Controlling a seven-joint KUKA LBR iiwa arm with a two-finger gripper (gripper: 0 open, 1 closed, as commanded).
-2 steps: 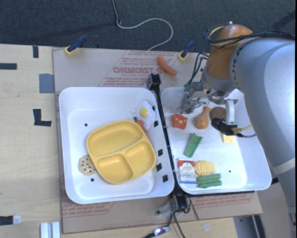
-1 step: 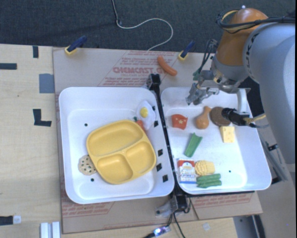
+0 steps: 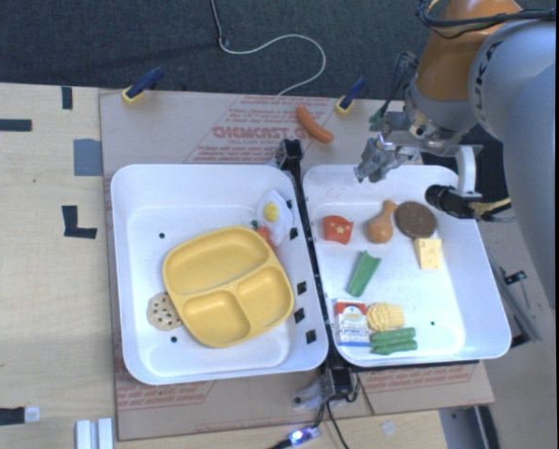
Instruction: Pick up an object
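Toy food items lie scattered in the right bin [image 3: 466, 340]: a red piece [image 3: 337, 228], a chicken drumstick [image 3: 382, 222], a brown round patty [image 3: 415, 219], a cheese wedge [image 3: 430, 253], a green pepper strip [image 3: 363, 273], a small carton [image 3: 351, 323], corn [image 3: 384, 316] and green beans [image 3: 393, 340]. Gripper [image 3: 380, 160] hangs above that bin's far-left corner, nothing visible between it and the bin; open or clenched, cannot tell. Left bin [image 3: 130, 279] holds a yellow divided plate [image 3: 227, 284], a cookie [image 3: 163, 311] and a fried egg [image 3: 274, 212]; a hot dog [image 3: 315, 124] lies on the cardboard behind.

Glossy yellow plastic tray [image 3: 225, 286], smooth white plastic bins [image 3: 130, 251], matt brown cardboard [image 3: 242, 134]
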